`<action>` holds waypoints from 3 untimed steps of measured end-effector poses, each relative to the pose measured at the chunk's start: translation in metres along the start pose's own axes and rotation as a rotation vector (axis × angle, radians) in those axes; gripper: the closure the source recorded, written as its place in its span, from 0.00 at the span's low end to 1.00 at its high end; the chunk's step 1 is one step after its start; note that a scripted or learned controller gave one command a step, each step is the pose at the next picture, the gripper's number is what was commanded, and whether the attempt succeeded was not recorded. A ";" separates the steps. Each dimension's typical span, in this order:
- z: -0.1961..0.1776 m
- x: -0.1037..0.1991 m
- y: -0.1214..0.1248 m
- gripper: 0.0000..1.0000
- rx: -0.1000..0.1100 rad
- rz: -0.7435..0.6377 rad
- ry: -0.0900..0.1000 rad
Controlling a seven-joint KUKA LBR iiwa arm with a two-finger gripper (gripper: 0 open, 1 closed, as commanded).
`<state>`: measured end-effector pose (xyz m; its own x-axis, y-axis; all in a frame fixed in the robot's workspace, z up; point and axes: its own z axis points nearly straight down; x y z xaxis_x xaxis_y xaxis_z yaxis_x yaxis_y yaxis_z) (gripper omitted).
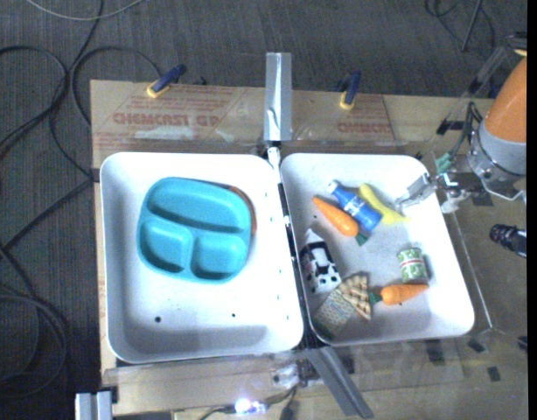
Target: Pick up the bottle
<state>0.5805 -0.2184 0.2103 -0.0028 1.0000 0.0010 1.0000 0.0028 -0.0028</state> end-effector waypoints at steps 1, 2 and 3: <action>0.100 0.063 0.056 0.00 -0.027 0.089 -0.011; 0.105 0.075 0.043 0.00 -0.047 0.072 -0.021; 0.107 0.073 0.063 0.00 -0.034 0.239 -0.013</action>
<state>0.6435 -0.1451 0.1036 0.2339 0.9722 -0.0084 0.9718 -0.2335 0.0326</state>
